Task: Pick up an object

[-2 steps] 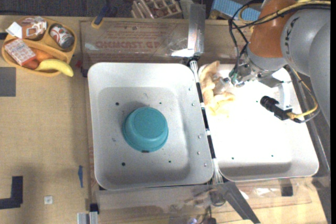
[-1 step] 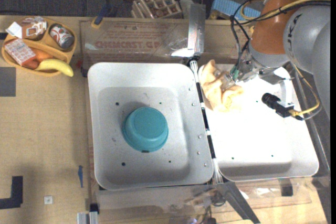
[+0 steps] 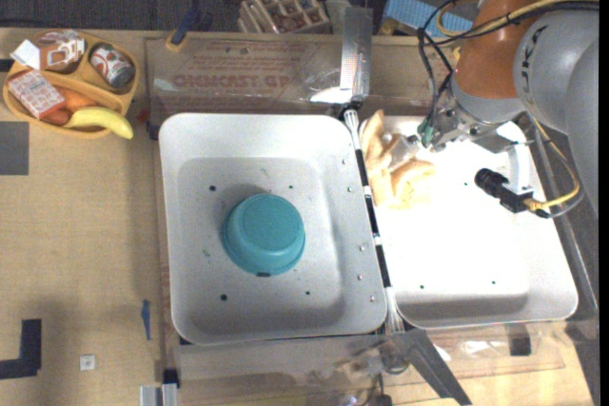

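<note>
Pincer [image 3: 426, 140] state: cannot tell. Pale yellow lumpy soft object [image 3: 400, 174] lies just below-left of it, against the right white bin's [image 3: 495, 299] left wall; wall may block a grasp.

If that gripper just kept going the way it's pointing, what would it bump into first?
Most likely the pale yellow, bread-like object lying at the left edge of the right white bin. The gripper points down and leftward, right beside it. Depth is hard to judge from this angle, so it may already be touching.
</note>
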You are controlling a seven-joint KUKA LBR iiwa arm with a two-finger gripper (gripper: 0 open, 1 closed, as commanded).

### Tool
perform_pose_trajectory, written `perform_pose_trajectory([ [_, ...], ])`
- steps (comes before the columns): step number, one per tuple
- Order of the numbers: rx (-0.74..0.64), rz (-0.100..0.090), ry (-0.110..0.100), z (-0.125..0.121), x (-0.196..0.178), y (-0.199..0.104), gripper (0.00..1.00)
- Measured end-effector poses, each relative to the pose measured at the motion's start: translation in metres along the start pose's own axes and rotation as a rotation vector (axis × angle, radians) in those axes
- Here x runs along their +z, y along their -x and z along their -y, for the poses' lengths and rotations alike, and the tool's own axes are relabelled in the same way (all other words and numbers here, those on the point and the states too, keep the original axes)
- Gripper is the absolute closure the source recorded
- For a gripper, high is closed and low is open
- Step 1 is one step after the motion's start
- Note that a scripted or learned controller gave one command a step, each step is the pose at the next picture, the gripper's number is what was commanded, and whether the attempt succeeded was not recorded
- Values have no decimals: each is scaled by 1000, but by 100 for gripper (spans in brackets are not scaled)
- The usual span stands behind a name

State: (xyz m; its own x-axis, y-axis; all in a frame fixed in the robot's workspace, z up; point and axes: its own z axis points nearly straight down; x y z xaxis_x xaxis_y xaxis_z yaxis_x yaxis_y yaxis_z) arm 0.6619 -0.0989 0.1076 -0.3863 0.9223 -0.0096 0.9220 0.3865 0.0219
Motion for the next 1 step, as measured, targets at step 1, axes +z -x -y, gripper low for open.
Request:
perform_pose_trajectory([
  [1, 2, 3, 5, -1, -11, 2, 100],
])
